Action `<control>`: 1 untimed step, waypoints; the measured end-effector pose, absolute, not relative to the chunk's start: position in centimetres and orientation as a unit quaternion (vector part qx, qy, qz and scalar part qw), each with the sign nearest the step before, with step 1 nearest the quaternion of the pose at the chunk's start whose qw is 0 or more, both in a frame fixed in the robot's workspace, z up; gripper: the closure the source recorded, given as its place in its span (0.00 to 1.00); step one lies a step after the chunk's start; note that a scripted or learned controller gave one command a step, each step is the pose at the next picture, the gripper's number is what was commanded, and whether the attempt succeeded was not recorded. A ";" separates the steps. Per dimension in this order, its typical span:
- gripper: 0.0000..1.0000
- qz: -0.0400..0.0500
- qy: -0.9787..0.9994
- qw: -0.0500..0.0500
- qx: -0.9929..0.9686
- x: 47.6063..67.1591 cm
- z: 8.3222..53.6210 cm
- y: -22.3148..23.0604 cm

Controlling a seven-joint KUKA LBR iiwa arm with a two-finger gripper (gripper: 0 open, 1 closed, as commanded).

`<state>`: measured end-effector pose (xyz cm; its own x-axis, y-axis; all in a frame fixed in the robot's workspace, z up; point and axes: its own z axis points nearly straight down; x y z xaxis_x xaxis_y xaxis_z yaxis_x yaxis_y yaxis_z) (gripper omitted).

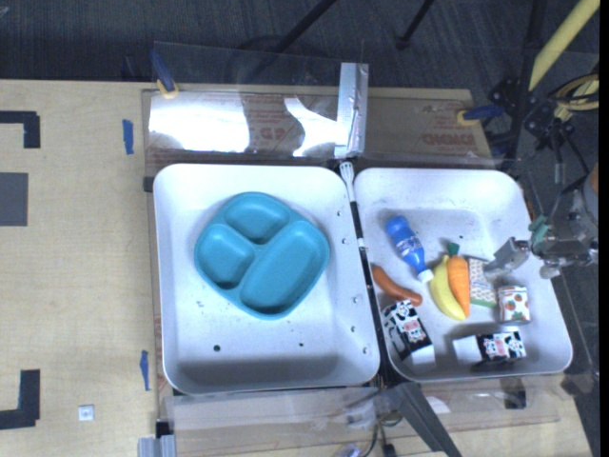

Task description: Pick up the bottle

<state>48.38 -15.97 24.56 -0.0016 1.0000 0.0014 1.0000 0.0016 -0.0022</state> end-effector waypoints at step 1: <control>0.00 0.000 -0.837 0.001 -0.547 47.9 14.8 -14.2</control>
<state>47.91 -14.23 14.83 -0.4006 0.9162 0.0018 0.9162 0.4006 -0.0009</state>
